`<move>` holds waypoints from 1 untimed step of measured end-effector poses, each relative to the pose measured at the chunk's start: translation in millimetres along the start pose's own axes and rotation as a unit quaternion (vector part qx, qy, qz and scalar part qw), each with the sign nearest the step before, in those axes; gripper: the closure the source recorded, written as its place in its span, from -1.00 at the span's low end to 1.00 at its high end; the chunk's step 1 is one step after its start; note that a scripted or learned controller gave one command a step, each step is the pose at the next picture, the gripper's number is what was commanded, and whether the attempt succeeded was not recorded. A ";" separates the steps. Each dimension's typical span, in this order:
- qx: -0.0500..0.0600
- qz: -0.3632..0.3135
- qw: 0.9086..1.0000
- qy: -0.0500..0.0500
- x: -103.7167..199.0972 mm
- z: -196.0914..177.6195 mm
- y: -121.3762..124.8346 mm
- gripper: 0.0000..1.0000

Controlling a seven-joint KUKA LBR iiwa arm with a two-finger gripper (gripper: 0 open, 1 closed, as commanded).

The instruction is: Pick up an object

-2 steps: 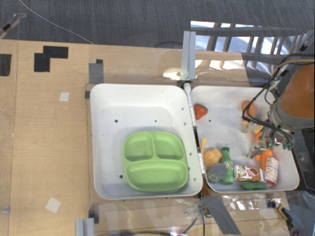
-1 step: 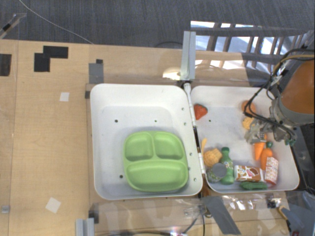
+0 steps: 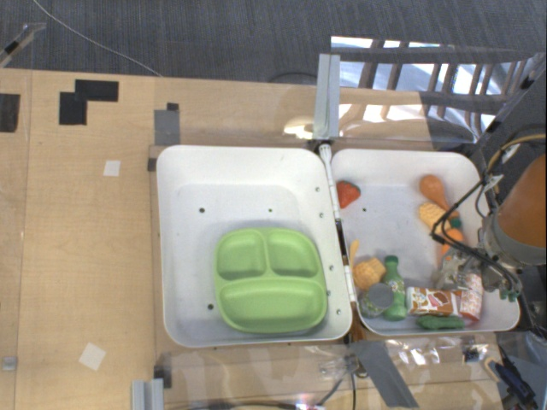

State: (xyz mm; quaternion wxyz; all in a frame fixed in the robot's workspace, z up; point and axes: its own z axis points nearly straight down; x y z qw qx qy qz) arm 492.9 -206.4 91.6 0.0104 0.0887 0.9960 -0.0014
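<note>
Presently, operator, your catalogue, every place reckoned from the right bin (image 3: 402,165):

Right bin: white, shallow, holding all the loose items; its left wall touches the left bin (image 3: 184,254).

Left bin: just beside the right bin's left wall; it bears a green divided plate (image 3: 271,278) and no loose items.

Gripper (image 3: 466,273): low over the right bin's near right corner, under the arm's orange band (image 3: 523,212). You will find this corner cluttered and partly masked by cables, so the spread of the jaws is something I cannot tell.

Candidate objects: a red-and-white packet (image 3: 443,301) along the right bin's near wall, just beside the gripper; a green bottle (image 3: 392,289) left of it; a dark green piece (image 3: 441,321) against the near wall; a tan waffle-like piece (image 3: 369,271) near the left wall; a red piece (image 3: 348,194) toward the far left corner; an orange carrot-like piece (image 3: 433,189) toward the far right.

Step in hand: by my judgement the descent or the grasp itself, probably aimed at the packet. Nothing is plainly seen between the fingers.

Next move: you need a firm closure on one item, then a straight lift clear of its neighbours. The crowding by the near wall risks a glancing or empty grasp.
</note>
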 end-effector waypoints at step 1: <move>-0.001 -0.002 1.000 -0.002 -30.8 -171.8 74.8 1.00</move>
